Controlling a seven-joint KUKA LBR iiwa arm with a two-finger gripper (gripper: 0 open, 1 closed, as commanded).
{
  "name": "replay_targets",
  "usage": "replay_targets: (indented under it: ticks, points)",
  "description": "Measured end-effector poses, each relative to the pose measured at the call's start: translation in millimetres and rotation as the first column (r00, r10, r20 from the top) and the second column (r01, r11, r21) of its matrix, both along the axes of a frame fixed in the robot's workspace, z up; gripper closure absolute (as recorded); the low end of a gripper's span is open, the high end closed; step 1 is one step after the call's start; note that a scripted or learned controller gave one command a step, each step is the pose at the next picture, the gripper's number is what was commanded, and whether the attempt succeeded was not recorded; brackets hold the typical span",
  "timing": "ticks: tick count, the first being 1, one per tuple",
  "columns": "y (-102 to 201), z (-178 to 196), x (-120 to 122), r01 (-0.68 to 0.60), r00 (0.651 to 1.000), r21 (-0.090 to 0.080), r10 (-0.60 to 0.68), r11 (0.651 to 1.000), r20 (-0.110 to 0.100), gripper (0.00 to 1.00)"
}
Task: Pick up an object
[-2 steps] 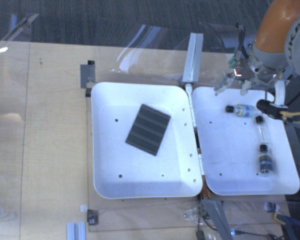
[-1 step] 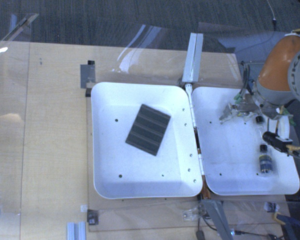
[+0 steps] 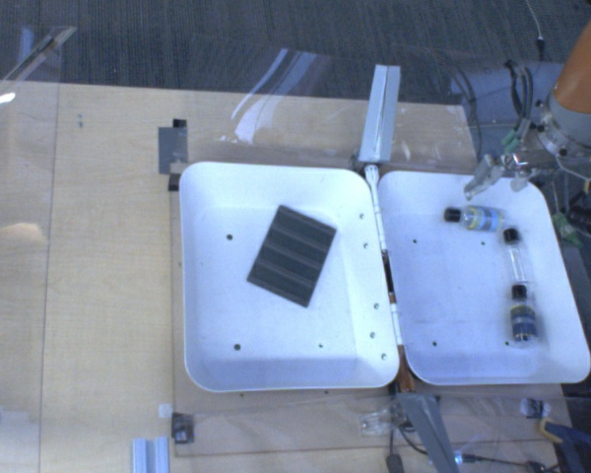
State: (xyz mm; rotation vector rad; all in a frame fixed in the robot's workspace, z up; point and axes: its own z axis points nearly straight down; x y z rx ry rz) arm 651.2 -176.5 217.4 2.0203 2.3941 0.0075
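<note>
we're looking down on the bench (image 3: 89,264) with the two white bins sitting side by side. the left bin (image 3: 212,353) has a dark ribbed rectangular pad (image 3: 293,255) lying flat near its middle, turned at a slant. the right bin (image 3: 443,353) carries the small stuff: a little bottle with a black cap (image 3: 476,218) lying on its side near the bin's far edge, toward the far right corner, a clear tube with black ends (image 3: 515,261) running along the right side, and another small dark-capped bottle (image 3: 523,322) closer to the near right corner.

the gripper (image 3: 499,170) hangs over the far right corner of the right bin, just beyond the capped bottle and not touching it from what we see. we can't tell how its jaws are set, it's too small and cluttered there. nothing is visibly between them. the arm (image 3: 581,77) comes in from the right, orange band showing at the top corner.
</note>
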Motion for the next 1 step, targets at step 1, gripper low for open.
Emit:
replay_targets:
  ticks: [1]
  points:
    - [-5.8, -115.6, 17.6, -0.118, 0.993, 0.000, 0.118, 0.993, -0.003, 0.00]
